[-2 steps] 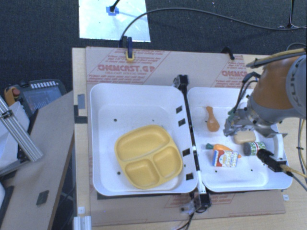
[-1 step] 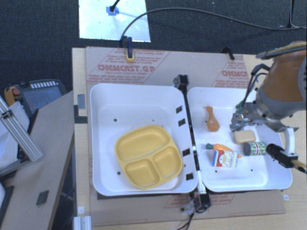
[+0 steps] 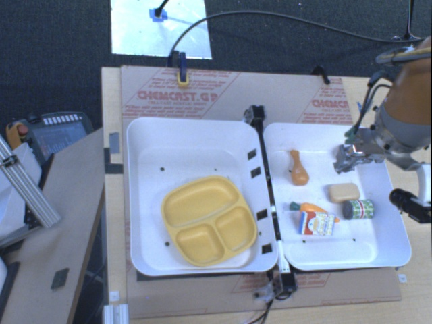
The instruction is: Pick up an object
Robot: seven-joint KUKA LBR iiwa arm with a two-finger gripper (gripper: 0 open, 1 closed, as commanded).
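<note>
A: Logging left to right. Starting at left bin (image 3: 145, 181): noting one yellow tray (image 3: 209, 228), three wells, lying flat toward the near side.

B: Finding anything in the wells?

A: Seeing nothing in them. Crossing to right bin (image 3: 378, 248): counting five items. Noting gourd (image 3: 298, 169) furthest left, toward the far side, neck pointing away from the camera. Noting carrot (image 3: 307, 208) nearer the camera, touching or overlapping carton (image 3: 317, 224); not resolving which.

B: Continuing right?

A: Logging block (image 3: 344, 192), then can (image 3: 358, 209) lying on its side just beside it, touching or nearly so.

B: Placing the gripper?

A: Locating gripper (image 3: 348, 155) over the far right part of right bin, reaching in from the right. Not reading whether spread or pressed together: too blurred to tell. Not seeing any item in it.

B: Judging the nearest target?

A: Judging block as nearest: lying just toward the camera from gripper, apart from it, long axis running roughly left-right with a slight tilt. Placing gourd off to the left, further away. Expecting a short shift toward the near side, then down, closing across the short axis. Flagging can, crowding the right end, as the likely snag.
</note>
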